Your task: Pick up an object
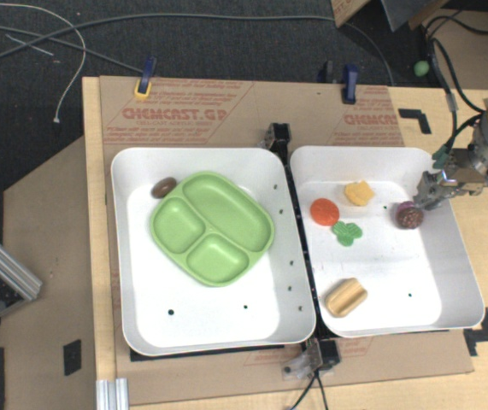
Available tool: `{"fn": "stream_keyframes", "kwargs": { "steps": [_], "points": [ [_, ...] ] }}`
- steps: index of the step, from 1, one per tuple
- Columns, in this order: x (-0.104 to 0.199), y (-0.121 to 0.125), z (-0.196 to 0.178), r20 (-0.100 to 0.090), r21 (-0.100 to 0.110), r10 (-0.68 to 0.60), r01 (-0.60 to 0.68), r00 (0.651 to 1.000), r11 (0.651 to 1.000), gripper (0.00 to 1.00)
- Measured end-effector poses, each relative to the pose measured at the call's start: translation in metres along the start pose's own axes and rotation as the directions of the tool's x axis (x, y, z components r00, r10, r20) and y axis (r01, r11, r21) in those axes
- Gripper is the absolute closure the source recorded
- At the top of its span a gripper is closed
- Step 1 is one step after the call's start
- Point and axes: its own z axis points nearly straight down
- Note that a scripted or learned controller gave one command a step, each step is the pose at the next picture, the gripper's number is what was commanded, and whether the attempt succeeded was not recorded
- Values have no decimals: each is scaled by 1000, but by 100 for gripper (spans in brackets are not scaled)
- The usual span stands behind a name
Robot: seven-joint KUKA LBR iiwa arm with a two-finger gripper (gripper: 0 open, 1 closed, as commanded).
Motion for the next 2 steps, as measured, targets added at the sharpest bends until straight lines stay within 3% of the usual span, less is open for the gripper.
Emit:
{"fn": "stream_keyframes", "kwargs": {
  "steps": [2],
  "points": [
    [122, 7, 9, -1, 1, -2, 2, 1000, 1000, 100]
  ]
}}
